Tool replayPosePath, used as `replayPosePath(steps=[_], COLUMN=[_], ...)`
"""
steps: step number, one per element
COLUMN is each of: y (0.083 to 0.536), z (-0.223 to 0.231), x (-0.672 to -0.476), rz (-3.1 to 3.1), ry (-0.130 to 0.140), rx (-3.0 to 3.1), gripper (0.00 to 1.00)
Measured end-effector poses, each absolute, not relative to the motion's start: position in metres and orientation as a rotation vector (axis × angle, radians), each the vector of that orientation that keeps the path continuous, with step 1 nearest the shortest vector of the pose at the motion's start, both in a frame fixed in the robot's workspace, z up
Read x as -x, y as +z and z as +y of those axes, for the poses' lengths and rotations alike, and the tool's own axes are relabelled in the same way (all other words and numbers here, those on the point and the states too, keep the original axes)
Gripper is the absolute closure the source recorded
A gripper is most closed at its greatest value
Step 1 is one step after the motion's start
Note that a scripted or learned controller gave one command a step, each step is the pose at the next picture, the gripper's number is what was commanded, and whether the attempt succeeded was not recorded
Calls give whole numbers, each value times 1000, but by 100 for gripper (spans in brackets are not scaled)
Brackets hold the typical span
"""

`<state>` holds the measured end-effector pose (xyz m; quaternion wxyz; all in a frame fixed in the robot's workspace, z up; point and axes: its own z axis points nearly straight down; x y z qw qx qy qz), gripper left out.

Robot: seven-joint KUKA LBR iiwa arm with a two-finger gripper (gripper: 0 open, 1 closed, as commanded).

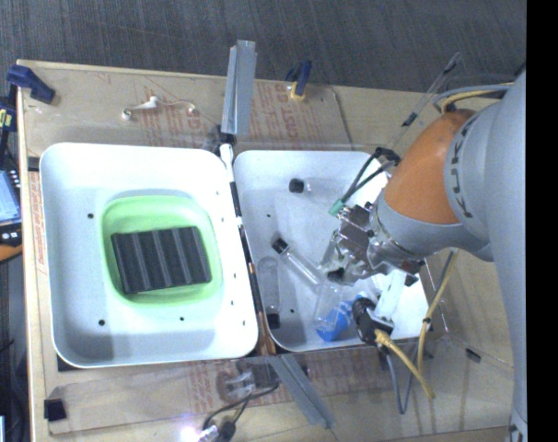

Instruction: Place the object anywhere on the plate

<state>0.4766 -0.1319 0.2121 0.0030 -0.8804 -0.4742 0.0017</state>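
Observation:
A green plate (159, 251) with a dark ridged centre lies in the left bin (67, 247). In the right bin (270, 178), a clear plastic object (302, 270) lies near the middle, and a blue and clear item (332, 322) sits by the front wall. My gripper (342, 263) is low in the right bin, just right of the clear object and above the blue item. The wrist and cables hide its tips, and I cannot see anything held.
Small black pieces lie in the right bin: one at the back (296, 186), one at mid-left (280, 245), one at the front left (273, 319). The grey and orange arm (445, 191) covers the bin's right side. A metal bar (238, 86) stands behind the bins.

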Motion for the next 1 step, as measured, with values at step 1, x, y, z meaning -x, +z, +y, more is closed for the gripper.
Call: replayPosePath(steps=[1], y=[212], z=[-132], x=[-477], rz=[-1487], ry=[5], rx=[2761], gripper=[0])
